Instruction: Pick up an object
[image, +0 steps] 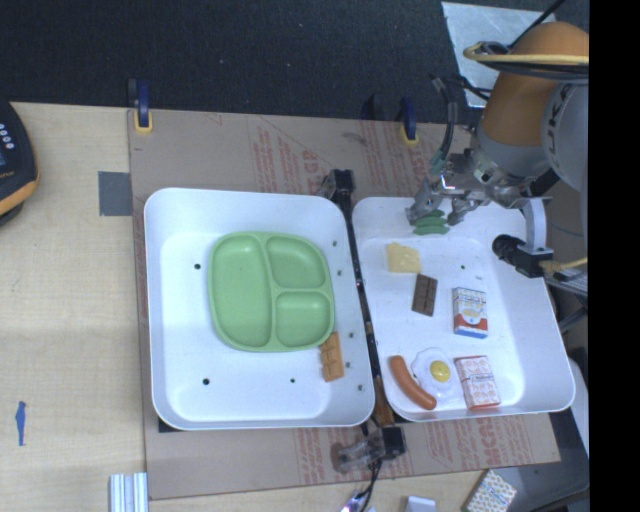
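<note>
Your gripper (437, 212) hangs over the far edge of the right bin (560, 330), reaching in from the right with the grey arm (560, 110) and its orange band (530, 90) above it. Something small and green (431, 226) sits right at the fingertips, but you cannot tell from this angle whether it is pinched between them or just lying beneath, nor how far apart they stand.

Look across the right bin and you find the loose things: a pale yellow cheese wedge (403, 258) near the far side, a brown chocolate bar (425, 295) just beside it toward you, a small white and red carton (469, 310) to the right, and along the near edge a sausage (412, 382), a fried egg (434, 368) touching it, and a pink box (477, 382).

Turn to the left bin (170, 300) and you see a green divided plate (270, 290) lying flat in the middle, with a small orange waffle-like piece (331, 357) just off its near right corner.

Both bins rest on a cardboard sheet (250, 140) held by clamps (142, 105) at the far edge.
</note>
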